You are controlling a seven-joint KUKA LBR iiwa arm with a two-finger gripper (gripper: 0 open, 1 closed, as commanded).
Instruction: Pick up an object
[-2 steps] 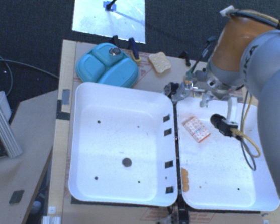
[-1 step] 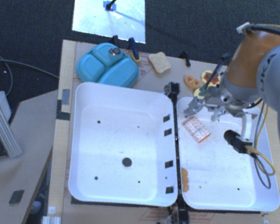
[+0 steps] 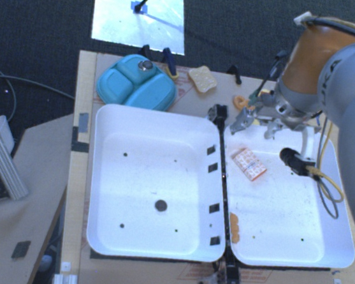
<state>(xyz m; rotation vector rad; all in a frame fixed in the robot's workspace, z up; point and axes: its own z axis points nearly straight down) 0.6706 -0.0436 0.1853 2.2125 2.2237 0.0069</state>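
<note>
Nearest, a small orange lump [image 3: 234,227] lies by the divider in the right white bin [image 3: 293,249]. Left, a dark disc [image 3: 161,205] sits in the left white bin [image 3: 133,242]. Farther right, a patterned pink-and-white packet [image 3: 248,163] lies just below the gripper [image 3: 257,123], whose fingers look apart and empty. Approach step, I judge: next descend onto the packet and close.

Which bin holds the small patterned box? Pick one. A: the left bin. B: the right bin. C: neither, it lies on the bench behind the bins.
B: the patterned box lies on the floor of the right bin, just right of the divider and below the gripper.
</note>
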